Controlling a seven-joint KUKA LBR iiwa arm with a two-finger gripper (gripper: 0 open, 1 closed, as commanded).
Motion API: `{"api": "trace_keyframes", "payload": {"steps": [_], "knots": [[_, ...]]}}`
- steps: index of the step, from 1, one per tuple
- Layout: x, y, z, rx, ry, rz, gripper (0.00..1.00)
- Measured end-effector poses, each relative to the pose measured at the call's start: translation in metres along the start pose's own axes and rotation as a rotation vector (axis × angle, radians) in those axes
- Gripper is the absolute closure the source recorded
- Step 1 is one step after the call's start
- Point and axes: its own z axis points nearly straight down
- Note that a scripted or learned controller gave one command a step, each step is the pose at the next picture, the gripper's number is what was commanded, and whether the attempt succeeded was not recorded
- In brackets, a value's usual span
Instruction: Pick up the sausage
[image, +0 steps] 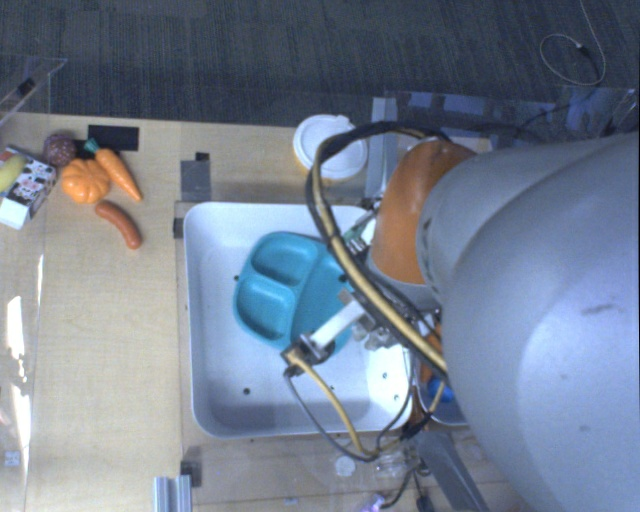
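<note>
No readable text — none anywhere

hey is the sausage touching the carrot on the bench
Apart. The camera view shows a strip of bare wooden bench between the sausage and the carrot; the sausage lies by itself, below the carrot and the little pumpkin.

lab | robot arm (540, 320) | wooden bench (90, 350) | white bin (215, 400)

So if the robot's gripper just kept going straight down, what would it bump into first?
Probably the blue tray in the white bin; the gripper seems to sit over its right edge, though depth is unclear.
</note>
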Motion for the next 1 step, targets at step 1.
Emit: {"api": "trace_keyframes", "payload": {"steps": [1], "knots": [[0.0078, 0.0329, 0.0, 0.0, -0.002, 0.084, 1.0]]}}
